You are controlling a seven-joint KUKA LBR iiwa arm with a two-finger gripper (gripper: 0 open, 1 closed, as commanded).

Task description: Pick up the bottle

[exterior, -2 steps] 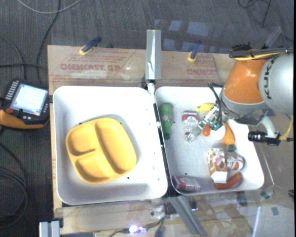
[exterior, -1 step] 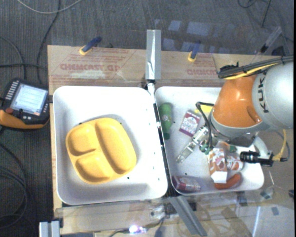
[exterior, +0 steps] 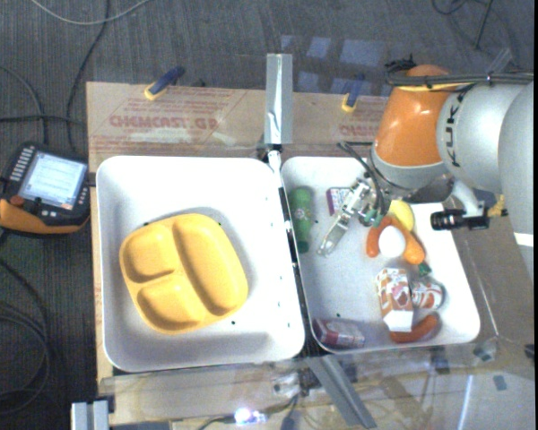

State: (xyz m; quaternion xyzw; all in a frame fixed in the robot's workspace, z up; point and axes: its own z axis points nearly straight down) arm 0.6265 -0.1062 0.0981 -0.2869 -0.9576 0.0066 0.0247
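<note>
Bottle (exterior: 300,213), green, lay in the right bin (exterior: 457,321), along its left wall, close beside the divider between the two bins and roughly lengthwise to it. Nothing gripped it.

Gripper (exterior: 327,243) was inside the same bin, just right of the bottle, pointing down and to the left. Its two metal fingers (exterior: 337,227) appeared pressed close together with nothing visible between them. The tips sat near the lower end of the bottle but apart from it.

Arm (exterior: 484,141) reached in from the right, the orange band (exterior: 412,137) above the bin's upper right corner.

Other contents of the right bin: a yellow piece (exterior: 401,215) and an orange and white object (exterior: 391,240) beside the wrist; a small red and white carton (exterior: 394,294) lower down; a red item (exterior: 417,330) under the carton; a dark reddish packet (exterior: 341,334) at the near edge.

Left bin (exterior: 117,186) held a yellow divided tray (exterior: 184,271), three compartments, sitting near the centre.

A teach pendant (exterior: 45,186) with lit screen lay on the floor left of the bench.
</note>
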